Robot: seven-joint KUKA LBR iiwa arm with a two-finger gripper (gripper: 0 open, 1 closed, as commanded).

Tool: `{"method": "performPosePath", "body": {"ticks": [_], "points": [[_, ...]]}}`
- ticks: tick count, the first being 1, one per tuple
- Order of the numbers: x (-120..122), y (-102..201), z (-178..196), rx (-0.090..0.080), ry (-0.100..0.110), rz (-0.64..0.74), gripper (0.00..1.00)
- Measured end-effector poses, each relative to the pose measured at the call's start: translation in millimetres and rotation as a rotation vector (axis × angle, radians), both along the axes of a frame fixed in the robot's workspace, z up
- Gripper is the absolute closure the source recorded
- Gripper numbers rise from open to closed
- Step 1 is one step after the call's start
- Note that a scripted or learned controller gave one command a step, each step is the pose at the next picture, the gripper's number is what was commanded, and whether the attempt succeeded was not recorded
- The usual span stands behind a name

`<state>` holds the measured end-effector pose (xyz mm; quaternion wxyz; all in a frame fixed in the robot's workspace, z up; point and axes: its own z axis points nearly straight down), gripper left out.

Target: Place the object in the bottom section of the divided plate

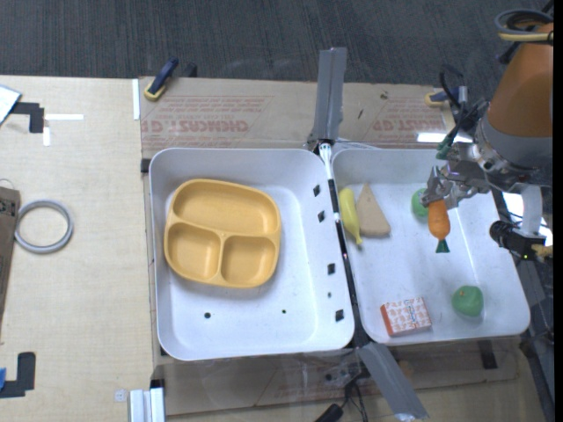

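Observation:
A yellow divided plate [223,232] lies in the left bin [255,323], with one wide section at the far side and two smaller ones at the near side. Over the right bin [501,315], my gripper [437,199] is shut on an orange toy carrot [438,222]. The carrot hangs upright from the fingers with its green top [442,246] pointing down, a little above the bin floor. The arm's orange band [526,86] is at the right edge.
In the right bin lie a yellow banana [350,214], a tan bread wedge [372,214], a green item [419,204] partly behind the gripper, a green round fruit [468,301] and a red-and-white box [405,316]. A grey divider bar [331,95] runs between the bins.

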<state>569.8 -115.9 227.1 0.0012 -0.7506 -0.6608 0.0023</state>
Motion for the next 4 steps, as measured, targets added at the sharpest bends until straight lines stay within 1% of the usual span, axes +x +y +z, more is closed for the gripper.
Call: {"method": "performPosePath", "body": {"ticks": [1, 2, 3, 4], "points": [[0.3, -0.8, 7.7, -0.001, 0.003, 0.0, 1.0], [32.9, 73.6, -37.2, 0.001, 0.0, 0.154, 1.0], [12.1, 149.8, -36.6, 0.0, -0.001, 0.075, 1.0], [57.6, 241.3, -118.0, 0.001, -0.011, 0.152, 1.0]]}}
